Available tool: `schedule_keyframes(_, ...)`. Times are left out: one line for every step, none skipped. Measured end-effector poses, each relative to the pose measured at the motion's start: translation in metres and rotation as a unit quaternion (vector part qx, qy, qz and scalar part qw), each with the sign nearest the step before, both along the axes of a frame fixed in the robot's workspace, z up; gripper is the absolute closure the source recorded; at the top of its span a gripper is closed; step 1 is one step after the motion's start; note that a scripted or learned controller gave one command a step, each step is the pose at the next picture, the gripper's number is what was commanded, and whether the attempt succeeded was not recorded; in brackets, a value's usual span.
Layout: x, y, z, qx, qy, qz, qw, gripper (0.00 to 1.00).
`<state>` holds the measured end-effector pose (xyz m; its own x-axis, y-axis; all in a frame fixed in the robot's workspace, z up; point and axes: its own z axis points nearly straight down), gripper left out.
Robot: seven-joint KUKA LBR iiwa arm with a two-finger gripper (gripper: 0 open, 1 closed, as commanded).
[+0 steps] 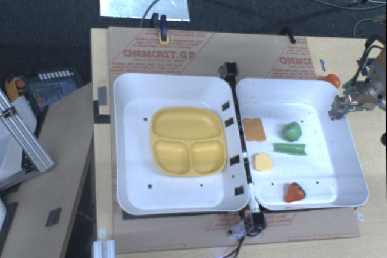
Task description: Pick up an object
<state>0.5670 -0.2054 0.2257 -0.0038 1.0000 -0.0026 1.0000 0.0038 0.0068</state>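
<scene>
Strawberry (295,192) near right bin (347,157) front edge, with other toys loose for picking. Gripper (340,107) hovers at back-right rim; jaw state unclear.

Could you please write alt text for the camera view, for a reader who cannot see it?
The gripper hangs over the right bin's far right rim, above the toy foods inside: orange slab, green pepper, green bean, yellow round piece, red strawberry. The left bin holds a yellow divided tray.
</scene>
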Motion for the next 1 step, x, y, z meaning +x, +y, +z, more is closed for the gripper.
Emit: schedule_keyframes(-0.0048, 0.0585, -0.008, 0.0024, 0.003, 0.003, 1.0, 1.0)
